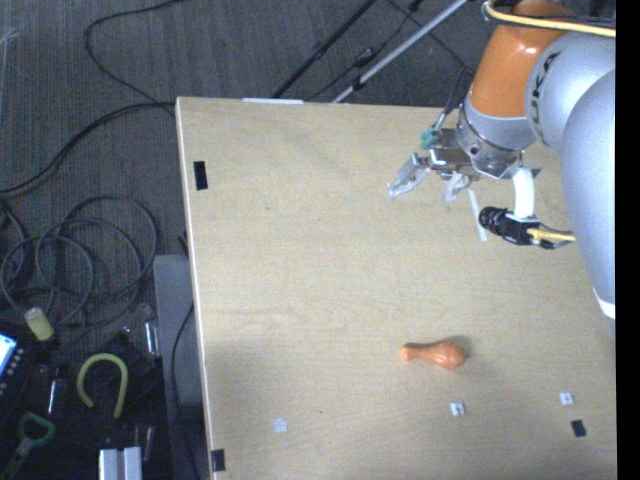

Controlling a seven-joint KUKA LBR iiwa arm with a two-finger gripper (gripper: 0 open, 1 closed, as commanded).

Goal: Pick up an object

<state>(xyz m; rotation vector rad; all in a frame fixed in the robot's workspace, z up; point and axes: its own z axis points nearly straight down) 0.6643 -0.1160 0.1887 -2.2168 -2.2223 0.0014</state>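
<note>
A small orange object (436, 354), shaped like a bulb with a thin neck pointing left, lies on the tan bench surface (300, 268) toward the lower right. My gripper (428, 187) hangs above the upper right part of the surface, well above and behind the orange object and apart from it. Its two pale fingers (404, 184) are spread open with nothing between them. The orange band of the arm (505, 73) rises behind the gripper.
Small square markers (457, 408) sit near the front right of the surface, and a black tag (200, 175) near its left edge. Cables and tools (80, 268) lie on the floor left of the bench. A black connector (505, 225) hangs off the wrist.
</note>
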